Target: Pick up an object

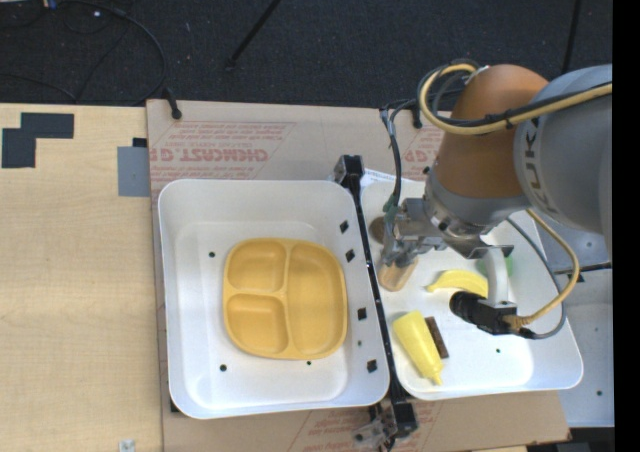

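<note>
Nearest the camera, in the right bin (545,370), lie a yellow bottle (418,344), a small dark block (436,337) and a banana (457,283), all candidates for picking. The left bin (190,340) holds a yellow divided plate (285,298). Farther back, the gripper (398,258) hangs low at the right bin's left wall, over a brown object (392,275). Jaw state cannot be determined. Judged step: descent to grasp. The next move calls for closing on the object, then lifting straight up.
</note>
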`<state>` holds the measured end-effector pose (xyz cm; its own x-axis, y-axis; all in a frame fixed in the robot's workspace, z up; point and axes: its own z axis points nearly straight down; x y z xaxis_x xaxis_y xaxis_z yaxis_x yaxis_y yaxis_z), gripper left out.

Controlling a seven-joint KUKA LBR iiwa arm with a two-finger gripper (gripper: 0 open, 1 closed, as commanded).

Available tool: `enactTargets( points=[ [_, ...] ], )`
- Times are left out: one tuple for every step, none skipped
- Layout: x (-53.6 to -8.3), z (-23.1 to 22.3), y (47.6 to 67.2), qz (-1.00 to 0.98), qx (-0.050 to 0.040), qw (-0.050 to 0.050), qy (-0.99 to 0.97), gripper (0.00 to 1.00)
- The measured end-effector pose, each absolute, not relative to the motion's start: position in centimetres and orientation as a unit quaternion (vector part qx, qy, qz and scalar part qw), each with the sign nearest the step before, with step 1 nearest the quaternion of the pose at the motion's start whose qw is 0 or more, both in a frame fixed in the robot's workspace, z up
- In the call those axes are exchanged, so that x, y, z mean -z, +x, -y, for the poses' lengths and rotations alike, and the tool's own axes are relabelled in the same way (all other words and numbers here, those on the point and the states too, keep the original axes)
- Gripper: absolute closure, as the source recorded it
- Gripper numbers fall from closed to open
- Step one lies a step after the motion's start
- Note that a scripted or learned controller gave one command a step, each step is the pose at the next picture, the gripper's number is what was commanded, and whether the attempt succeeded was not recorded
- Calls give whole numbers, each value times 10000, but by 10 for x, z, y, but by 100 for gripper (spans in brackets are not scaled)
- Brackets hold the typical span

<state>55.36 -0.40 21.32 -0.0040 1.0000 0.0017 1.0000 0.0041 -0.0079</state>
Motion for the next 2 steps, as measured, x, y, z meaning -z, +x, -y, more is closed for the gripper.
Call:
enactTargets(
  points=[
    [-205,-45,535,7087,-25,35,-7055,100],
    [-206,-86,516,7086,-27,32,-7056,100]
  ],
)
